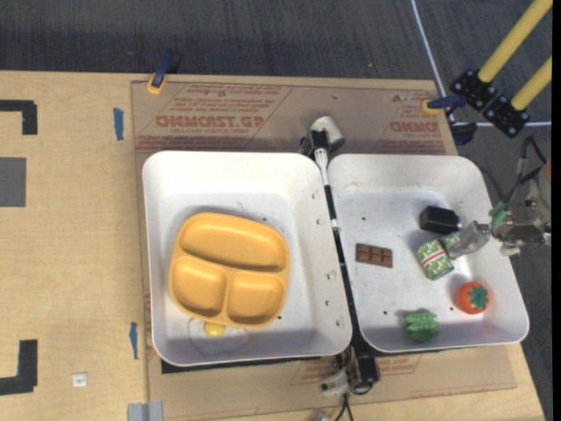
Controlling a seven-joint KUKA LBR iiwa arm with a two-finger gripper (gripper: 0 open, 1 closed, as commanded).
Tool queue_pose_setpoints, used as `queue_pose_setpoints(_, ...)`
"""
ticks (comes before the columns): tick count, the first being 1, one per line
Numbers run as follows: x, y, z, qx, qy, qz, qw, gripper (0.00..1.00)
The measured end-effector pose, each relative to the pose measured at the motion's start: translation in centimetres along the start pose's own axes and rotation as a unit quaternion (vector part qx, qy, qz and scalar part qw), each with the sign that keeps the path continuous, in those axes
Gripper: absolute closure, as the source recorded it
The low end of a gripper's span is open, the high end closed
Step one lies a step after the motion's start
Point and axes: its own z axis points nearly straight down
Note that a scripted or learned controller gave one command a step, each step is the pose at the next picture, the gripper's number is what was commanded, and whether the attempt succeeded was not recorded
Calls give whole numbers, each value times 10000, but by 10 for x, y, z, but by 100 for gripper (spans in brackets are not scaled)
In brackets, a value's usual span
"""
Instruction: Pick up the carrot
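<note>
A small orange-red toy vegetable with a green top (471, 297) lies near the right bin's (386, 182) front right corner; it is the only carrot-coloured item I see. My gripper (467, 239) reaches in low from the right edge, up and left of that item and apart from it. Its tip is right beside a green-and-white box (435, 259), and I cannot tell whether it touches the box.
The right bin also holds a black block (437, 219), a brown chocolate bar (373, 255) and a green leafy toy (421, 324). A yellow divided plate (230, 267) lies in the left bin (166, 191), with a small yellow piece (213, 328) at its front edge.
</note>
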Motion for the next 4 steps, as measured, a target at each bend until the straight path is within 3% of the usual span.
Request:
queue_pose_setpoints(1,0,1,-10,-11,-6,-2,10000,100)
queue_pose_setpoints(2,87,-4,28,7,7,66,10000,100)
queue_pose_setpoints(3,148,-9,0,-7,0,1460,9893,100)
queue_pose_setpoints(4,202,-10,40,25,3,2577,9662,100)
